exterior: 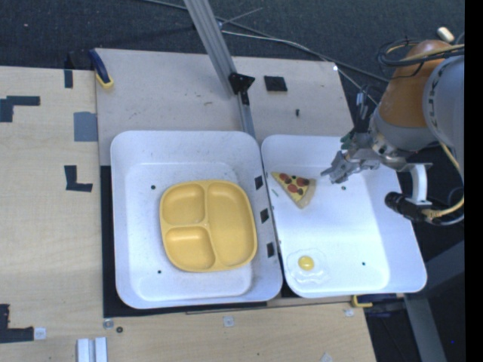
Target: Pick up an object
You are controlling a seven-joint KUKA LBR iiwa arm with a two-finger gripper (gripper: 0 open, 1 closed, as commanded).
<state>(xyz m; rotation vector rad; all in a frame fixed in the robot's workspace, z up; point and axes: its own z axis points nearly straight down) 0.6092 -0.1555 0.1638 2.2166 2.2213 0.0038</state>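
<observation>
Closest to me, near the front edge of the right-hand shallow white bin (392, 270), lies a toy fried egg (306, 265), white with a round yellow yolk, flat on the bin floor. Beside it to the left, the left-hand shallow white bin (136, 202) carries a yellow plastic plate with three compartments (207, 225), sitting level in the middle of that bin.

Further back in the right bin, close to its left wall, rests a toy pizza slice (295, 188), a small wedge with an orange crust and red dots on top. It lies flat, well apart from the egg.

Just to the right of the pizza slice hangs the gripper (337, 172) of the grey arm with the orange band (411, 100), which reaches in from the right and tilts down toward the bin floor. The gripper tips are near the slice but apart from it, and nothing sits between them. Whether it is released or clenched I cannot tell from here.

Behind the bins, the pale counter (173, 96) bears a slanted metal bar (215, 40) and a few dark tape patches.
</observation>
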